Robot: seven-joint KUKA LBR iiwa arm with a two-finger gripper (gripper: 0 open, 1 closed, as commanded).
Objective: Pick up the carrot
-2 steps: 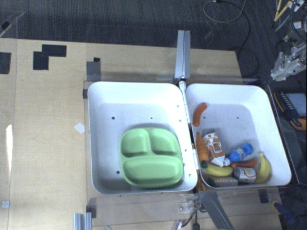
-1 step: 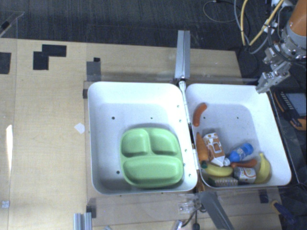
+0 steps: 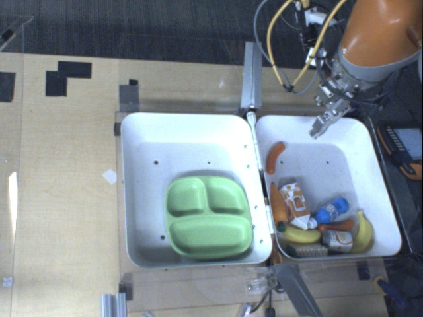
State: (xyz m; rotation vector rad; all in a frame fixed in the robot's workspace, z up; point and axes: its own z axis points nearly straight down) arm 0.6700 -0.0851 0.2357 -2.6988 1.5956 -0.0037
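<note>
Camera view, pincer: the pincer (image 3: 319, 128) hangs over the far edge of the right bin (image 3: 370, 150), tilted toward its bare floor; whether it is released or clenched I cannot tell, and nothing shows in it.
Camera view, carrot: the carrot (image 3: 279, 204) lies along the right bin's left wall, at the near end, tip pointing away, well apart from the pincer.
Carrot's look: slim, orange, tapering, partly tucked under a small carton (image 3: 295, 199) and touching a banana (image 3: 299, 235).
Crowding: a blue bottle (image 3: 330, 211) and a can (image 3: 336, 241) sit close by, so the wall and clutter probably leave little room for a grasp.
Lookalike: a sausage (image 3: 275, 157) lies alone farther up the wall.
Left bin: the left bin (image 3: 142, 177) carries a green divided tray (image 3: 209, 216), likely just stored.
</note>
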